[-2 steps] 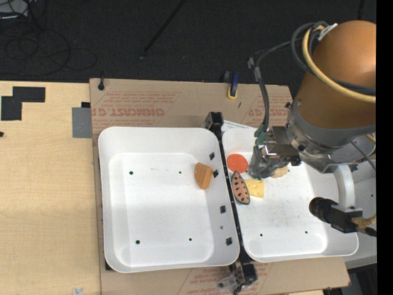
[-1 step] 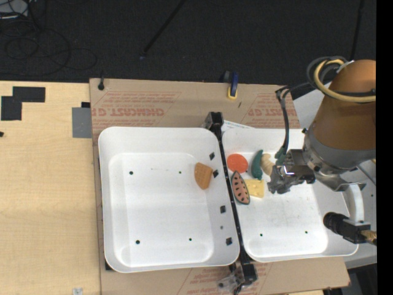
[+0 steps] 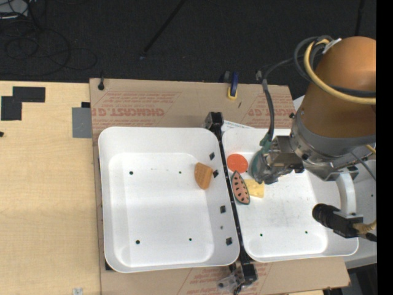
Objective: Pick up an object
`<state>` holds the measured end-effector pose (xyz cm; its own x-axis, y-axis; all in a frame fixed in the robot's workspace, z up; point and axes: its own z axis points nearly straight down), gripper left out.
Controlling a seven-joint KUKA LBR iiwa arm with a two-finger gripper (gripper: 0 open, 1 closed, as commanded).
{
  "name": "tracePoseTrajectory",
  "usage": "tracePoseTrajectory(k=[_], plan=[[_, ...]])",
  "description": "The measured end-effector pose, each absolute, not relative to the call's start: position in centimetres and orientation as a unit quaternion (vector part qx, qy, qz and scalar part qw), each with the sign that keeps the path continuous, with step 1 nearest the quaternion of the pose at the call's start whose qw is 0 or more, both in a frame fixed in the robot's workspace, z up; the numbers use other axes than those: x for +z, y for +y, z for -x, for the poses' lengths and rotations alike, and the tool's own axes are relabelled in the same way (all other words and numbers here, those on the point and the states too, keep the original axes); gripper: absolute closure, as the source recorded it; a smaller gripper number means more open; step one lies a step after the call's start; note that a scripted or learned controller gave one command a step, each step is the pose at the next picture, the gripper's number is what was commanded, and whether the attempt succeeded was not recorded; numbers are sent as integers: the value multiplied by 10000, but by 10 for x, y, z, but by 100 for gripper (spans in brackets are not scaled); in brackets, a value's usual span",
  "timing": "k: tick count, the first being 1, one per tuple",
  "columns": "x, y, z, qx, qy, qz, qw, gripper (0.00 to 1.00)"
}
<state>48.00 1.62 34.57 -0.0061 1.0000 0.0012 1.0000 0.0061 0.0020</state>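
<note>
tool: tool (image 3: 265, 172) hangs low in the right bin's far-left part, over the cluster of small items; whether it is released or clenched cannot be told from this slant, and nothing is seen gripped in it.
surface: pale wood surface (image 3: 43, 189) at left with black tape marks; brown cardboard sheet (image 3: 159, 103) under both bins.
left bin: shallow white left bin (image 3: 123, 238), bare floor apart from one piece.
wedge: tan-orange wedge (image 3: 204, 176) near the left bin's right wall, well apart from the tool; looks like a light toy food piece, stiff, blunt edges; probably best gripped across its two flat faces.
divider: black clips (image 3: 216, 123) along the seam between the bins; tight spot for a tool coming down near the walls.
melon slice: watermelon slice (image 3: 241, 188) lying flat just right of the seam, touching or overlapping the yellow piece; thin, light, likely slick plastic; hard to pinch flat, so take it across the narrow width.
disc: round orange-red disc (image 3: 237, 162) just far of the slice, beside the tool; low and flat, likely to slip.
yellow piece: yellow piece (image 3: 256, 191) just under the tool's near side, partly hidden; likeliest target; small, light, shape unclear.
right bin: white right bin (image 3: 295, 238), near half free, scuffed floor.
arm: grey arm with orange band (image 3: 344, 60) fills the right far side.
room: dark floor with cables (image 3: 37, 29) behind; plenty of space to lift straight up.
</note>
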Motion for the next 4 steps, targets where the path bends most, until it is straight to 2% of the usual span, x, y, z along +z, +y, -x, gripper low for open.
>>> tracePoseTrajectory(k=[1, 2, 3, 4], plan=[[386, 84, -496, 9, 7096, -7046, -2, 100], [358, 45, -490, -30, 7057, -7085, -17, 100], [295, -50, -489, -46, 7037, -7105, -24, 100], [324, 18, -476, 2, 7092, -7050, -9, 100]])
